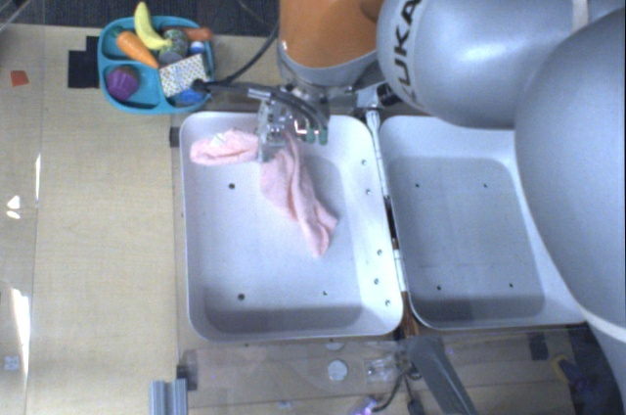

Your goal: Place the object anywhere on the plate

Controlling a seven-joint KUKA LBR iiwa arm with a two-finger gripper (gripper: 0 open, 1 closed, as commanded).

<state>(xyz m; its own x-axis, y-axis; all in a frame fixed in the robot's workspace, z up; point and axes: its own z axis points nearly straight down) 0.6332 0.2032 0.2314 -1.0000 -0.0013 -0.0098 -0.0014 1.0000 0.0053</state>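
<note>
A pink cloth lies in the left white bin, toward its back. One end trails left along the bin's far wall, and the other hangs toward the bin's middle, casting a shadow. My gripper is directly over the cloth's upper fold, and the fabric is bunched up between its fingers. The blue divided plate sits on the bench behind the bin's far left corner. It holds a toy banana, a carrot, a purple piece and a patterned block.
The right white bin sits beside the left one, partly under the arm's grey body. A black cable runs from the gripper toward the plate. Wooden bench surface stretches to the left of the bins.
</note>
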